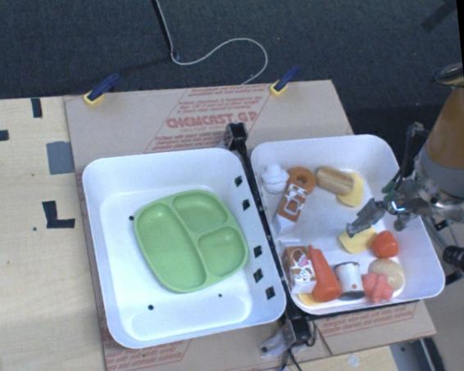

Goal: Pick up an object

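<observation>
Smooth green three-compartment plastic plate (192, 240) sits at 9 o'clock; end effector (366, 221) at 3, can't tell its opening, over pale yellow wedge (355, 242).

A pale wooden bench (26, 268) bearing black tape marks (54, 214) carries a cardboard sheet (208, 117), held at its far edge by two clamps (101, 88). Dark carpet (51, 35) lies beyond, crossed by a thin cable (218, 52).

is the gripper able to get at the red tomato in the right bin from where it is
Probably yes. The gripper hangs over the right bin, and the red tomato lies just beside it with its top uncovered. A pale yellow piece and a peach-coloured item crowd its sides, so finger room looks tight.
</observation>
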You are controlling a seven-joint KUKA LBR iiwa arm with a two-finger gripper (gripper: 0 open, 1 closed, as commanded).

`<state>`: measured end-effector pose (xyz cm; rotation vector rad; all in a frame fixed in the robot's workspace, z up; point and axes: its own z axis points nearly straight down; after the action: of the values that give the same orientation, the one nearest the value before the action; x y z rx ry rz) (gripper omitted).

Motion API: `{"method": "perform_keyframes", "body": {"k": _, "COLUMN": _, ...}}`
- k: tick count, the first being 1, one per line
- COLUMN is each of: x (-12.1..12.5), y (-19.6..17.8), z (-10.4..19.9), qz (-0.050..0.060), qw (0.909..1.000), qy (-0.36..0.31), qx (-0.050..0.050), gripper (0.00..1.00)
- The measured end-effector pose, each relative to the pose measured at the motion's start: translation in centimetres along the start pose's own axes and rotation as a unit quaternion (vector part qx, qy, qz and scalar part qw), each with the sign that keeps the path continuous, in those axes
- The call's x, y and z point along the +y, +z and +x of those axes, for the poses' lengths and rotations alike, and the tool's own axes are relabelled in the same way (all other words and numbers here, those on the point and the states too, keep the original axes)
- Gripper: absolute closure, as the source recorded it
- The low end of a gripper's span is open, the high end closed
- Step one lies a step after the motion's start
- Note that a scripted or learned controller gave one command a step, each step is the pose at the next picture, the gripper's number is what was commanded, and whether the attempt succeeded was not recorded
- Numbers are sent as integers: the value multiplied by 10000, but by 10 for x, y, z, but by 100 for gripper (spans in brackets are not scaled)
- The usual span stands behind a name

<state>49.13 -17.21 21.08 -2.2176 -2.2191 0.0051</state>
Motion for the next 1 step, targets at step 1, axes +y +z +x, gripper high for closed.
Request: {"method": "perform_keyframes", "body": {"k": 1, "x": -6, "y": -89, "z": 118, "qz": -42, "qw": 10000, "qy": -70, "qx": 11, "gripper": 0}}
